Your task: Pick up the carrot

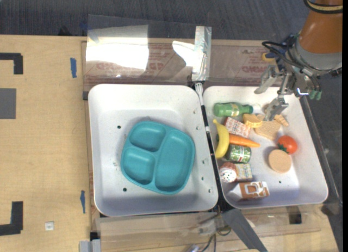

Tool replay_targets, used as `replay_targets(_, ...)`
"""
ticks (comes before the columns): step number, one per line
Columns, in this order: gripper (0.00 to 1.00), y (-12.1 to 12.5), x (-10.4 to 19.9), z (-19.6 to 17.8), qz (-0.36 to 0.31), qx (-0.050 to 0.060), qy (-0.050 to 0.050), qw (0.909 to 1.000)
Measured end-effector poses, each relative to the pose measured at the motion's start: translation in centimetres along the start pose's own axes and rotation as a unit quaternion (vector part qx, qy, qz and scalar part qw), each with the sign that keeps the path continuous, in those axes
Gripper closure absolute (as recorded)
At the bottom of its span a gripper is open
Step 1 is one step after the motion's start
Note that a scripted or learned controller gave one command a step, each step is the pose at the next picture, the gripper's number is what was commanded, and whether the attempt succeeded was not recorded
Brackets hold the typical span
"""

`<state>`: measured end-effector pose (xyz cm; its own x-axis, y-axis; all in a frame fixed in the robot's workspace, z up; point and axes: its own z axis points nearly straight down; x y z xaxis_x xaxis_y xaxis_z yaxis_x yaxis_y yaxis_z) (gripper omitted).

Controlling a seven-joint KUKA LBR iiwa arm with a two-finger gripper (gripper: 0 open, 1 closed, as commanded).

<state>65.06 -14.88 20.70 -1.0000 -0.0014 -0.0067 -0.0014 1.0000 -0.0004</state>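
The carrot is a small orange stick lying flat near the middle of the right bin, between a banana and a tan cracker. My gripper hangs over the bin's far right part, above and to the right of the carrot and well apart from it. Its two fingers stand spread and open, with nothing between them.
Around the carrot lie a green bottle, a green can, a tomato, a round tan disc, a small carton and other toy food. In the left bin sits a teal divided plate.
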Motion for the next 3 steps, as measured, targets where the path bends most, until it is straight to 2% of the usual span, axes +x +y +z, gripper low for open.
replay_targets(1, 0.00, 3.4, 5.2, 10.1, 0.061, 0.001, -0.007, 0.9981)
replay_targets(2, 0.00, 4.3, 5.9, 10.3, 0.160, -0.001, -0.016, 0.9869)
replay_targets(3, 0.00, 5.3, 6.4, 10.3, 0.255, -0.003, -0.020, 0.9668)
